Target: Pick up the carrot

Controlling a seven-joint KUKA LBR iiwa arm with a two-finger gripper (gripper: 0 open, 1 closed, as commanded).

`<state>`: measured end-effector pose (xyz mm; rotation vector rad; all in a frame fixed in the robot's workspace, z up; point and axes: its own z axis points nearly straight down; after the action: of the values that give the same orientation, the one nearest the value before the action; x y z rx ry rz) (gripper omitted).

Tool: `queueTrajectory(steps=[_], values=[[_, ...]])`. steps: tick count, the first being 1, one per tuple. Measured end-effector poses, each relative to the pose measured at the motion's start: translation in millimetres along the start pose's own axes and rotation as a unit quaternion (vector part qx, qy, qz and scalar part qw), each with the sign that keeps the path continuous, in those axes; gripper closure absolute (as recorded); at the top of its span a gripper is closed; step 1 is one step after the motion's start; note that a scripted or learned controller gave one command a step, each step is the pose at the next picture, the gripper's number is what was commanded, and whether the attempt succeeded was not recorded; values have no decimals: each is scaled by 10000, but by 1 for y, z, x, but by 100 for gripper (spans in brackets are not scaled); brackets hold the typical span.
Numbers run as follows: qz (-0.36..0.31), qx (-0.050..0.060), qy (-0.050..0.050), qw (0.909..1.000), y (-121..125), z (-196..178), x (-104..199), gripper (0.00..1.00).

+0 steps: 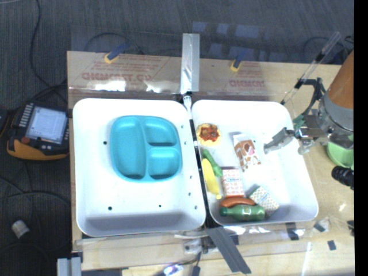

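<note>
The carrot, crowded among other food along the right bin's near wall, is left ungrasped, the pincer being held above the bin's right side, its state untellable.

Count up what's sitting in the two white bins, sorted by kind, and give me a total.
Blue divided plate: 1
Toy foods: 4 (pizza piece, corn cob, carrot, green bottle-shaped item)
Small printed packets: 3 ()
Total: 8
</note>
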<state>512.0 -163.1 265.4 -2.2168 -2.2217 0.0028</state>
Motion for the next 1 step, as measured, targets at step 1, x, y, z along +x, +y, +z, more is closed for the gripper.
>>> queueTrajectory(steps=[1], values=[[-1402, 2, 10, 9901, -23, 100, 27, 0]])
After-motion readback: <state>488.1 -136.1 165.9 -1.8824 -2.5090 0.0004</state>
